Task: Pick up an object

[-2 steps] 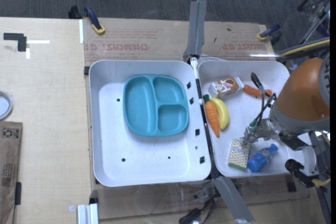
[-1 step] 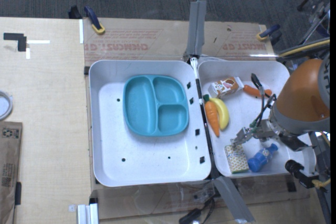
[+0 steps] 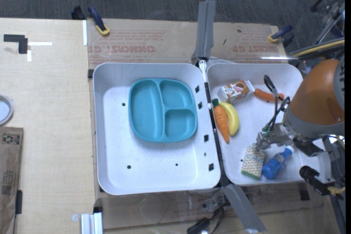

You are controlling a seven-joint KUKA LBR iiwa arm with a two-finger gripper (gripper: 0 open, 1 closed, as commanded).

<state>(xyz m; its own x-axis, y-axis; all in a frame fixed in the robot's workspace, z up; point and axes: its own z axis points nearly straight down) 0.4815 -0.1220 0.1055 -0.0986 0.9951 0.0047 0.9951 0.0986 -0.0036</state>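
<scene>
Hovering low in the right bin [image 3: 285,71], the gripper [image 3: 264,140] is reaching between the pouch [image 3: 253,162] and bottle [image 3: 276,164], seemingly nothing in its grasp, so the approach step is going on and a descent onto one item is needed.

Gripper [image 3: 265,138] down low in the right bin [image 3: 249,177], hovering just above the patterned sponge [image 3: 253,162] beside the blue bottle [image 3: 276,164], while the teal divided plate [image 3: 163,109] sits in the left bin [image 3: 112,172].
</scene>
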